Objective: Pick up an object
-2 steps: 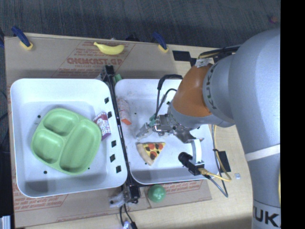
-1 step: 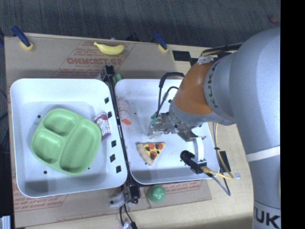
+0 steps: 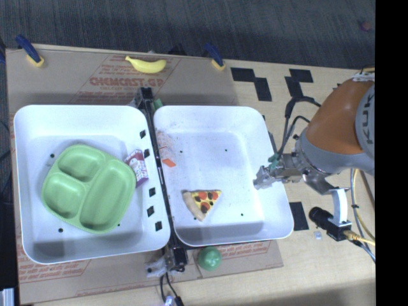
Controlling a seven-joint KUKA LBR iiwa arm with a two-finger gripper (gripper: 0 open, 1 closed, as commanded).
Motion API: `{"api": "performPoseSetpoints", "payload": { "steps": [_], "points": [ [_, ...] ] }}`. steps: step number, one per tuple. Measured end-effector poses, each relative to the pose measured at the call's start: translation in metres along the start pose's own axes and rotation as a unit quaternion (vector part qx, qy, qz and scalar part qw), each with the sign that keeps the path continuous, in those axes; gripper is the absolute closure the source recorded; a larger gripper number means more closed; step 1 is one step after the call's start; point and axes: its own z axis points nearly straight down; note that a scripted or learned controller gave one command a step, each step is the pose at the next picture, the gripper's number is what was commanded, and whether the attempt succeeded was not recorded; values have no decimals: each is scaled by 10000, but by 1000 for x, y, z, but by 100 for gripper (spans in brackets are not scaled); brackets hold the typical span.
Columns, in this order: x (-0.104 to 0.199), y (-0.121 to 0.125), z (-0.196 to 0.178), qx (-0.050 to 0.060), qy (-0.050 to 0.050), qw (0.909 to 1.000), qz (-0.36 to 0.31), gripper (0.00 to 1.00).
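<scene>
A toy pizza slice (image 3: 203,202) lies in the right bin (image 3: 250,123), near its front wall. A small orange piece (image 3: 168,162) rests by that bin's left wall. In the left bin (image 3: 38,123) sits a green divided plate (image 3: 88,187) with a small dark red packet (image 3: 137,165) beside it. My gripper (image 3: 266,176) hovers over the right bin's right wall, to the right of the pizza slice and apart from it. Nothing shows between its fingers.
A yellow banana (image 3: 146,63) lies on the cardboard behind the bins. A green ball (image 3: 208,257) sits on the bench in front of the right bin. Blue clamps (image 3: 30,51) hold the cardboard's back edge. The arm's cables (image 3: 347,212) hang at the right.
</scene>
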Motion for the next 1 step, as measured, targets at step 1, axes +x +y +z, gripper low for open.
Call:
{"api": "performPoseSetpoints", "payload": {
  "steps": [1],
  "points": [
    [1,0,0,0,3,10000,-4,0]
  ]
}}
